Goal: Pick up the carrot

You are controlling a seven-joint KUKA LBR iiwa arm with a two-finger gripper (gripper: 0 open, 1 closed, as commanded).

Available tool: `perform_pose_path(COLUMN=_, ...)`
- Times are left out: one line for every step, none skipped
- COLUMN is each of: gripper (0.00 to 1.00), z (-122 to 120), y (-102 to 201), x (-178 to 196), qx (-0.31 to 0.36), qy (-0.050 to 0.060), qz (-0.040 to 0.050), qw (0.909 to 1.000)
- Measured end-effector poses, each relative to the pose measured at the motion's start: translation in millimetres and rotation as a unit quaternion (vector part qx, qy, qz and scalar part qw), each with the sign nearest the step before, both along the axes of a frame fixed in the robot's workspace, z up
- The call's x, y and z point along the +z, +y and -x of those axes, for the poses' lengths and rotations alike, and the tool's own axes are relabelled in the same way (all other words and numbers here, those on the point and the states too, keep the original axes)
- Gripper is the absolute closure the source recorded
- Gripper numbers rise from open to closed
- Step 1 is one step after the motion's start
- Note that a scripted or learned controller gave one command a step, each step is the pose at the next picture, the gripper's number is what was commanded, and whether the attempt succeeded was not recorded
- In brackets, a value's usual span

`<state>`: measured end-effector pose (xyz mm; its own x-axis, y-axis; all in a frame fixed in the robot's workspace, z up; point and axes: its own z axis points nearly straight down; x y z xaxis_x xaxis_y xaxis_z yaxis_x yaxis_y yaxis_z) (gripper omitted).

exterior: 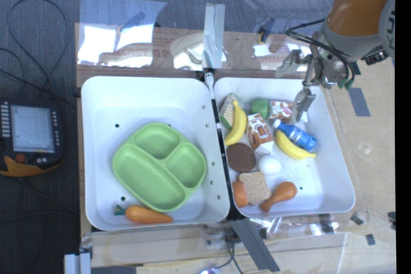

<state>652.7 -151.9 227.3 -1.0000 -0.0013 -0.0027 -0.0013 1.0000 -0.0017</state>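
The carrot [146, 215], orange with a small green top at its left end, lies flat at the front edge of the left bin [96, 138]. It rests just below the front rim of a green divided plate [160, 167]. My gripper [302, 106] hangs over the back part of the right bin [340, 183], far to the right of the carrot and apart from it. It points down beside a small snack packet [280, 111] and above a blue bottle [297, 135].
The right bin holds several toy foods: two bananas [236, 125], a carton [259, 130], a brown cookie [241, 156], an egg [271, 165], bread [255, 187] and a drumstick [279, 195]. A teach pendant [29, 135] lies left of the bench.
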Motion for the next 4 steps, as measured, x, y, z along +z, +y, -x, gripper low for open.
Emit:
perform_pose_path(gripper=0.0, z=59.9, y=75.6, x=-44.9, qx=-0.053, qy=0.002, qz=-0.0018, qw=0.9986)
perform_pose_path(gripper=0.0, z=136.4, y=55.2, x=-79.9, qx=-0.084, qy=0.003, qz=-0.0003, qw=0.9964)
perform_pose_path(gripper=0.0, z=142.3, y=139.6, x=-43.1, qx=0.055, qy=0.0, qz=-0.0013, qw=0.9985)
perform_pose_path(gripper=0.0, z=59.8, y=71.8, x=44.4, qx=-0.006, qy=-0.004, qz=0.0003, qw=1.0)
